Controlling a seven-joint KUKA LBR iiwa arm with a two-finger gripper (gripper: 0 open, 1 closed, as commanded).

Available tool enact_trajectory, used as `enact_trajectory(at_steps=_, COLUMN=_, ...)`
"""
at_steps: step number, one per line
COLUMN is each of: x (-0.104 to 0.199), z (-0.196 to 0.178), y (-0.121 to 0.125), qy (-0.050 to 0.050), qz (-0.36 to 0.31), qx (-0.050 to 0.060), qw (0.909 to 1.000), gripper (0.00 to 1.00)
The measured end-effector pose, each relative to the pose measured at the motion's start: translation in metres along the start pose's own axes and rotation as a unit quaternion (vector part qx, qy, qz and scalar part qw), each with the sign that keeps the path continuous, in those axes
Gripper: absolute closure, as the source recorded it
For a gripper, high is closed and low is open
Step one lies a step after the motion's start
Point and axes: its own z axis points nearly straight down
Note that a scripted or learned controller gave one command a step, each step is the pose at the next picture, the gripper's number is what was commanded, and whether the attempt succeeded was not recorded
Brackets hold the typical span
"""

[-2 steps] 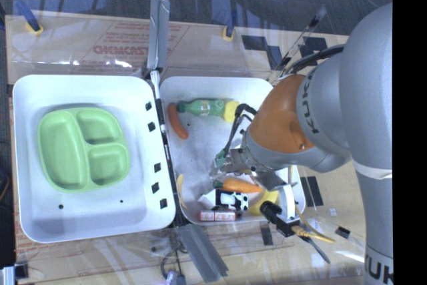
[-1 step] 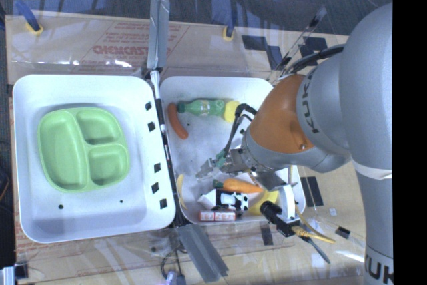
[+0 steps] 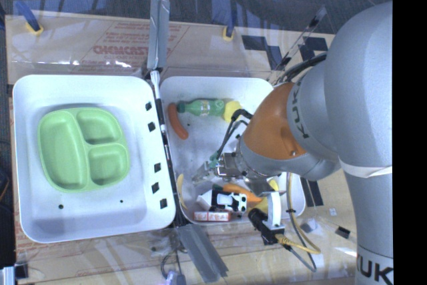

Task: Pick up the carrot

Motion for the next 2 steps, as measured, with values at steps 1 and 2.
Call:
enact_trajectory(at_steps=1, x=-0.0669, z=0.0002, y=0.0032, qy=0.0, qz=-0.082, qx=0.001, qw=0.9966, gripper=0.0)
enact_trajectory(at_steps=2, x=-0.0656, z=-0.0093, y=0.0037, qy=0.001, qz=-0.085, qx=0.001, qw=0.9964, gripper=1.0)
